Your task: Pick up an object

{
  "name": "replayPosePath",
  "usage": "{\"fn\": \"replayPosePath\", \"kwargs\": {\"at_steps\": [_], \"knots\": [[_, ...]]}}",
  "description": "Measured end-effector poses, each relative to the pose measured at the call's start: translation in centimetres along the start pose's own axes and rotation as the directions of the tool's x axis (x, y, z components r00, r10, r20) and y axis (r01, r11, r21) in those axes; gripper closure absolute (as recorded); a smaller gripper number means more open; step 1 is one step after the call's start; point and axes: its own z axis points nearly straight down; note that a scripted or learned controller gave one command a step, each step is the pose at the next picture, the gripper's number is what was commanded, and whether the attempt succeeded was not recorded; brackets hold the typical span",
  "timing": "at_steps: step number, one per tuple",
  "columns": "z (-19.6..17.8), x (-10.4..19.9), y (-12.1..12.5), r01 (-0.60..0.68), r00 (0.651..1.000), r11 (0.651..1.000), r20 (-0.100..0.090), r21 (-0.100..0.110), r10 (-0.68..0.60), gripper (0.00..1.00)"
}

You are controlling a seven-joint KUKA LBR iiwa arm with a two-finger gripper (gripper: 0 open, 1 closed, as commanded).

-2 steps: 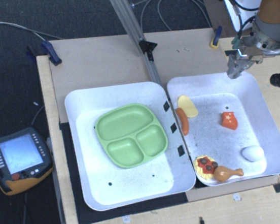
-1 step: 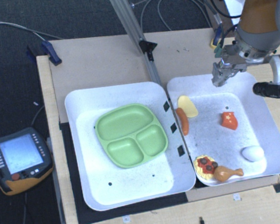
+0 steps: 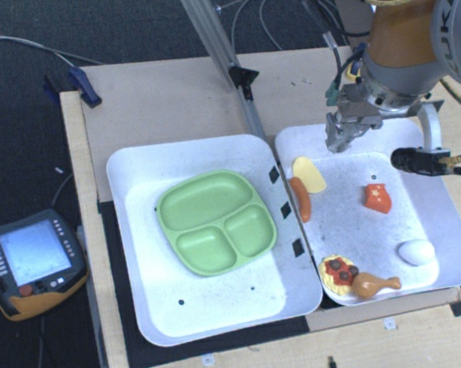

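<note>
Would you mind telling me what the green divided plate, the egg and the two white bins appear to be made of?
The green divided plate looks like moulded plastic with a matte finish: uniform colour, soft rounded compartment edges. The egg looks like smooth, slightly glossy plastic, probably a toy, though the look alone leaves that open. The left bin and right bin look like thin white plastic, faintly speckled, with rounded corners.

Divided plate in left bin; right bin (beside it) with toy foods.
</note>
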Motion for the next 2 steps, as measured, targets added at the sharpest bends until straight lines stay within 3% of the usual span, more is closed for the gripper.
{"fn": "replayPosePath", "kwargs": {"at_steps": [1, 2], "knots": [[-0.4, 5.6, -1.2, 0.001, 1.0, 1.0, 0.0, 0.0, -0.001, 1.0], [0.9, 10.7, -4.1, -0.001, 1.0, 1.0, 0.001, 0.004, 0.001, 1.0]]}}
